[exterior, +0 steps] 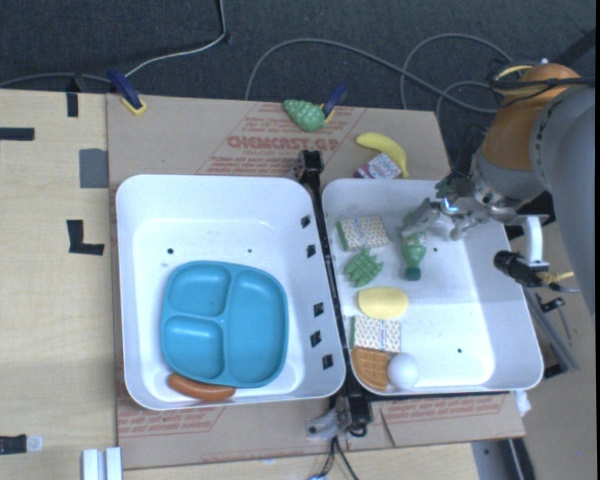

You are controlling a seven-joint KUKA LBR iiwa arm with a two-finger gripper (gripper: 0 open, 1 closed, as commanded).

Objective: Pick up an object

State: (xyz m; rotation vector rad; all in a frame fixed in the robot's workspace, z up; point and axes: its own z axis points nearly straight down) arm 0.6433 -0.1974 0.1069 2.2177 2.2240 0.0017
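Looking down into the right bin (500, 353), you have the gripper (427, 220) hanging over its upper middle, the arm coming in from the right, and the one relation that matters is how the small green bottle (413, 257) lies to it: just below and a touch to the left of the fingertips in this view, near but seemingly not between them. The bottle's long axis runs roughly up and down the picture, its darker end toward the gripper and its fatter end away. The fingers look spread apart with nothing pinched, though at this slant the gap is hard to read, so treat that as likely rather than certain. My judgement is that the next move calls for a short shift toward the bottle and a descent, with the fingers closing across its narrow width rather than along its length. You have other candidates further off: the checked packet (364, 233) and the green leafy piece (362, 266) to the left, the yellow block (382, 302) below. The bottle may roll if struck off centre.
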